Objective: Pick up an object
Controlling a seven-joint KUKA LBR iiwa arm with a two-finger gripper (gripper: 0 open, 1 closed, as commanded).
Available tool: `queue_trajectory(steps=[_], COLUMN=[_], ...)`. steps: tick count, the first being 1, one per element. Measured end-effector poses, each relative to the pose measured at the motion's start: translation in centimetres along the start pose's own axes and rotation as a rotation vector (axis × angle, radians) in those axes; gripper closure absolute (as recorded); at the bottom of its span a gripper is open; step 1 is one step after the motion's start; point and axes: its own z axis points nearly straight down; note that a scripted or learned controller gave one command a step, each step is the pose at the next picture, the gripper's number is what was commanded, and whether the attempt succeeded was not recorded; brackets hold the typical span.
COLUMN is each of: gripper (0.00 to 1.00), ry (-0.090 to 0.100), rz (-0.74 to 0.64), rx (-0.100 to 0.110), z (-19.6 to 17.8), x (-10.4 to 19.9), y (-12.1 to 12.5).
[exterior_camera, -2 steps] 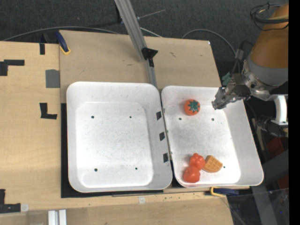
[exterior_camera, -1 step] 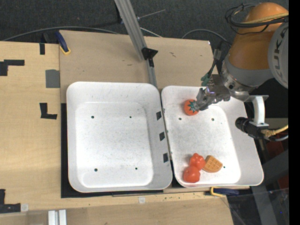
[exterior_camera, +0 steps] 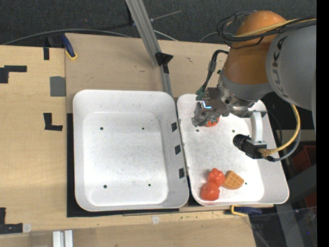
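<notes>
My gripper [exterior_camera: 204, 117] is low over the far part of the right bin [exterior_camera: 272, 184], near its left wall. A small red-orange object [exterior_camera: 212, 121] peeks out just beside and beneath the gripper's tip, partly hidden by it. Whether it is gripped I cannot tell. Near the front of the same bin lie two red pieces, one [exterior_camera: 216, 176] behind the other [exterior_camera: 209, 191], touching each other. An orange waffle-patterned piece [exterior_camera: 233, 180] rests right beside them.
The left bin [exterior_camera: 123, 143] stands beside the right one, their walls meeting at black clips [exterior_camera: 178, 149]. A slanted metal pole [exterior_camera: 149, 35] rises behind the bins. A black cable and connector [exterior_camera: 247, 144] hang from the wrist over the right bin.
</notes>
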Motion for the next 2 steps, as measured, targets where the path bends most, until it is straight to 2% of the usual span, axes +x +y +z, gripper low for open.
queue_trajectory(steps=[1,2], gripper=[1.0,1.0], ry=[-0.001,0.0], rz=[-0.001,0.0], rx=[0.0,0.0], z=[1.2,1.7], x=[5.4,10.0], y=[0.6,-0.7])
